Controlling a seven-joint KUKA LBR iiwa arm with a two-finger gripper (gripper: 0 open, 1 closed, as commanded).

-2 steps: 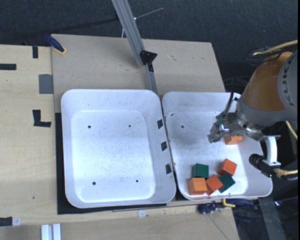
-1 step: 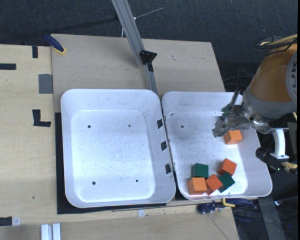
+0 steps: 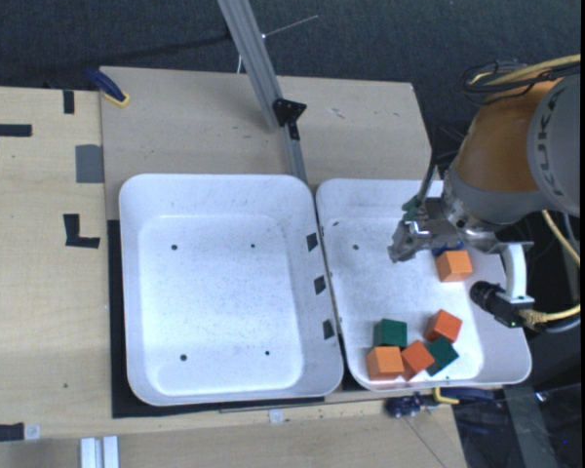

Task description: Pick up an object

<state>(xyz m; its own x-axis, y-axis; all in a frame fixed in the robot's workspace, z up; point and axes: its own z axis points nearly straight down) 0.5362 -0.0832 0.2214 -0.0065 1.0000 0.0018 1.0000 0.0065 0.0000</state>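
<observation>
Both bins, left (image 3: pixel 146 291) and right (image 3: pixel 356 261), are white with fine dark speckles. The right bin holds orange blocks (image 3: pixel 454 264) and dark green blocks (image 3: pixel 391 332). The arm (image 3: pixel 526 154) is grey with an orange band. The bench (image 3: pixel 39 213) is pale wood marked with black tape (image 3: pixel 76 232).

Six small blocks, all sat in right bin (image 3: pixel 370 203). One orange cube (image 3: pixel 454 264) lay alone toward 3 o'clock side of bin floor, slightly rotated, well apart from rest. Other five clustered near 5 o'clock corner: green block (image 3: pixel 391 332) at top left of bunch, orange block (image 3: pixel 384 362) just below it, touching. Another orange one (image 3: pixel 417 357) right beside that. Dark green block (image 3: pixel 443 356) tucked at its right, partly hidden. Tilted orange block (image 3: pixel 447 326) sat at 12 o'clock of that one.
</observation>
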